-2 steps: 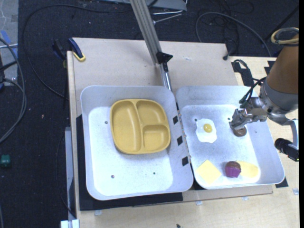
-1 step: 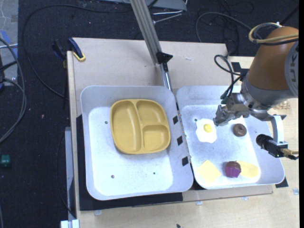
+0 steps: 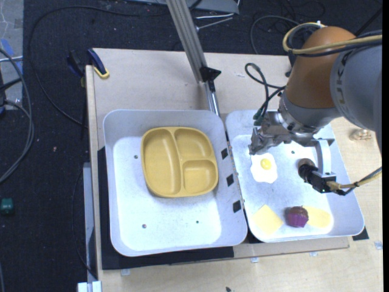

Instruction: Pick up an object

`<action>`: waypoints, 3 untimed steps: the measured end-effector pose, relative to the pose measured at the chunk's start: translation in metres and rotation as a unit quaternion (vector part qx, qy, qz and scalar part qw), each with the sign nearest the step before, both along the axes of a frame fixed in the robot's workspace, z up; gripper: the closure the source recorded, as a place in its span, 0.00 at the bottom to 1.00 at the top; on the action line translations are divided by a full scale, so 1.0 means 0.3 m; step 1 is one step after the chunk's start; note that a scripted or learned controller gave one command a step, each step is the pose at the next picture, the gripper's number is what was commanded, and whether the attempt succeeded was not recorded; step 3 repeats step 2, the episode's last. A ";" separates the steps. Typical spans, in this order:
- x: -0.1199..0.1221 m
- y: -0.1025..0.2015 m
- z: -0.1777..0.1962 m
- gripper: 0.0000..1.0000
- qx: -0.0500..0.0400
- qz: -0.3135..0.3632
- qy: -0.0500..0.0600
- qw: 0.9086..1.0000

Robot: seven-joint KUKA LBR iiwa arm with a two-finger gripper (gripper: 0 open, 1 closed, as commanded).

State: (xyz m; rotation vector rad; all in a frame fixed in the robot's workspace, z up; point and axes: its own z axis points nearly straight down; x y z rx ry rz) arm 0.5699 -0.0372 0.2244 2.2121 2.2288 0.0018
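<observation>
Right bin (image 3: pixel 340 181), near edge: two pale yellow slices (image 3: pixel 267 219), one each side of a small purple object (image 3: pixel 296 216); further in, a toy fried egg (image 3: pixel 264 170), flat, probably light and stiff with a slick surface, best pinched across its rim or raised yolk since it offers little height. Just beyond the egg, the gripper (image 3: pixel 262 140) hangs low over the bin floor, nothing visibly between its fingers, though their spread cannot be told. Left bin (image 3: pixel 121 163): one yellow divided tray (image 3: pixel 180 161), three compartments, lying flat.
</observation>
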 end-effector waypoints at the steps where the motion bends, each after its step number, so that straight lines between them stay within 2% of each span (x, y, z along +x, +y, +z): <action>1: 0.102 0.135 0.011 1.00 0.000 -0.001 -0.001 1.000; 2: 0.148 0.279 -0.002 1.00 0.000 0.000 0.000 1.000; 3: 0.148 0.279 -0.002 1.00 0.000 0.000 0.000 1.000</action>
